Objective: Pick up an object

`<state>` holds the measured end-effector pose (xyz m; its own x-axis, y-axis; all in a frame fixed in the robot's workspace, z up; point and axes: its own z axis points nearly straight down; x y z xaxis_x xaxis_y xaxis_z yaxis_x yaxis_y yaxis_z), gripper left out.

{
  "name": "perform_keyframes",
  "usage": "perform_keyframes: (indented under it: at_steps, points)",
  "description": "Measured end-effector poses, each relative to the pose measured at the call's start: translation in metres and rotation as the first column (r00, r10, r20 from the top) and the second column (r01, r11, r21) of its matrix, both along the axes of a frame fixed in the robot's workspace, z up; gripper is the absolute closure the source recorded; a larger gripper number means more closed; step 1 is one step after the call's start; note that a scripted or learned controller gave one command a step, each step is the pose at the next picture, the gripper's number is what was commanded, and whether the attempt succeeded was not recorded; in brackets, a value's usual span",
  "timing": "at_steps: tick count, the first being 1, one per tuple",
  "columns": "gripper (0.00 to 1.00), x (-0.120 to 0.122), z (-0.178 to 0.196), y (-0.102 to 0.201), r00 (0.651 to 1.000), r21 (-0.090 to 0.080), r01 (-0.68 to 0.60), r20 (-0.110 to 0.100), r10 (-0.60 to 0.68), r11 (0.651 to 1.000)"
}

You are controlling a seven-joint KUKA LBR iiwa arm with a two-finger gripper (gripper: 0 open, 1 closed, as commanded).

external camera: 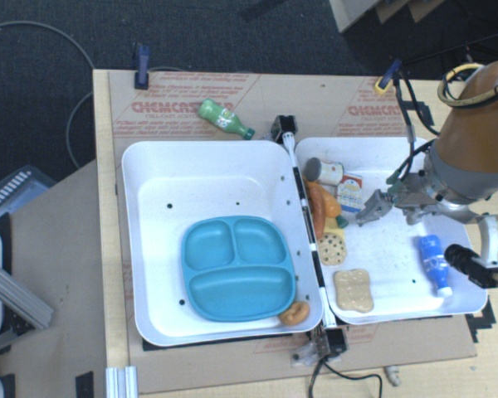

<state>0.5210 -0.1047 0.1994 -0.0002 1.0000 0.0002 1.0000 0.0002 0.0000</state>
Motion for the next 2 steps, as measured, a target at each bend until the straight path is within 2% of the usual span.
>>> perform_keyframes:
  at_steps: [1,2]
  points:
    - [0.0,0.058,-0.015,0.031,1.0,0.0,-0.001,0.002,0.001,1.0]
    - [0.0,0.064,-0.015,0.051,1.0,0.0,-0.001,0.002,0.001,1.0]
